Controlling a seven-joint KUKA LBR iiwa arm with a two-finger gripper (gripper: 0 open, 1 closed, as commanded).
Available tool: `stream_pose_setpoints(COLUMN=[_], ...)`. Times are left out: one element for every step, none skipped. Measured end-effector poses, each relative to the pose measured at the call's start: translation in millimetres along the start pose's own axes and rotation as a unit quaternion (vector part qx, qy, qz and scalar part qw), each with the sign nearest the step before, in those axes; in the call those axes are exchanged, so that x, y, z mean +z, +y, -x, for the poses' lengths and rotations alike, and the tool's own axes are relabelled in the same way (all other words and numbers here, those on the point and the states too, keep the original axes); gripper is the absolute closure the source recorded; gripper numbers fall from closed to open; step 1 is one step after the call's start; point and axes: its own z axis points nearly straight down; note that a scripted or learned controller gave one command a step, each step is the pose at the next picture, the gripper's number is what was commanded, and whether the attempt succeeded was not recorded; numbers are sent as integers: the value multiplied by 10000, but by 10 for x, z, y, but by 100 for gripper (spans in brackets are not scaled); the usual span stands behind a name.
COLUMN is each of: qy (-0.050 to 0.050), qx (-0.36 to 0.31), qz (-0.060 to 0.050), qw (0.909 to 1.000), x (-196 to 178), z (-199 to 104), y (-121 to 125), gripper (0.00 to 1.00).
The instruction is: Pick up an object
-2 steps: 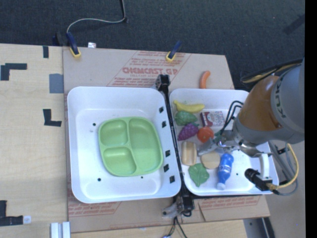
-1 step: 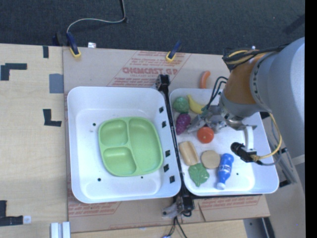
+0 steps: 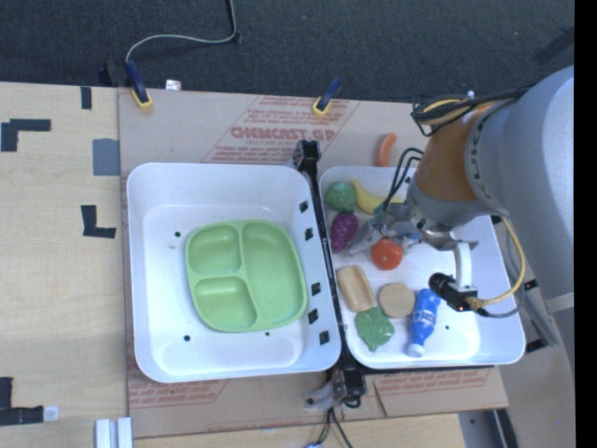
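Hovering low in the right bin (image 3: 494, 343) over the red tomato (image 3: 386, 253), finger state of the gripper (image 3: 396, 231) impossible to tell, purple piece (image 3: 343, 229) at nine o'clock, apparently mid-reach, next needing a straight descent and closure around it.

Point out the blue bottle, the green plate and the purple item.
blue bottle (image 3: 423, 319): camera view, mid body.
green plate (image 3: 246, 274): camera view, centre divider.
purple item (image 3: 343, 229): camera view, its middle.
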Motion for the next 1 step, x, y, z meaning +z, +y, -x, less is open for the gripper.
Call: stream_pose_setpoints(qy=[9], qx=[-5], qz=[-9], qw=[10000], x=[-95], z=[-9], y=[0], gripper=[100])
